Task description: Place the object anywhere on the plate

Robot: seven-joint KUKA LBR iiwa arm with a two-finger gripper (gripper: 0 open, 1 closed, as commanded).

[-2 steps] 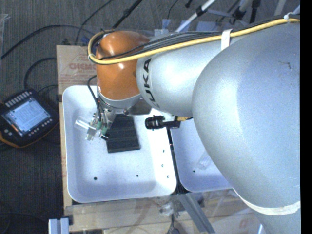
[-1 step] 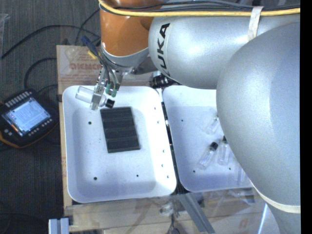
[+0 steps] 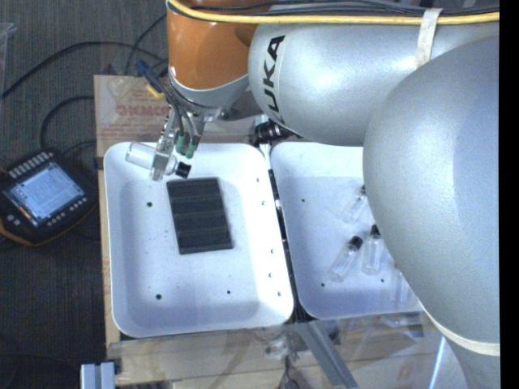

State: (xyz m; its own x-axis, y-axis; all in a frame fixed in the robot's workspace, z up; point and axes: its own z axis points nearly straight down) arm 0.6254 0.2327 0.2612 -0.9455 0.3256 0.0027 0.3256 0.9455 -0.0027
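Reaching in from 3 o'clock with the grey arm [image 3: 340, 79], orange band [image 3: 203, 47] at 12 o'clock of the view. Pointing the pincer [image 3: 165, 162] down over the 11 o'clock corner of the left bin [image 3: 138, 298]. Closed, by the look of it, on a clear vial [image 3: 142, 156] lying crosswise between the 2 fingers, black cap toward 3 o'clock, clear end jutting toward 9 o'clock over the bin's rim. Hard to tell whether lifted or touching the bin floor.

Lying flat in the same bin, toward its 12 o'clock half: a dark ribbed plate [image 3: 200, 215], rectangular, long side running from 12 to 6 o'clock. Just off the plate's 11 o'clock corner with the vial, capped end nearest, not resting on the plate.

Adjoining at 3 o'clock: the right bin [image 3: 324, 298], partly covered by the arm. Scattered there, several loose vials [image 3: 344, 262], clear with dark caps, well apart from the plate.

Carrying both bins: the bench [image 3: 195, 345], its edge showing at 6 o'clock. Resting on the floor at 9 o'clock, well apart from the bins: a handheld controller [image 3: 42, 194] with a lit screen and trailing cables [image 3: 81, 63].
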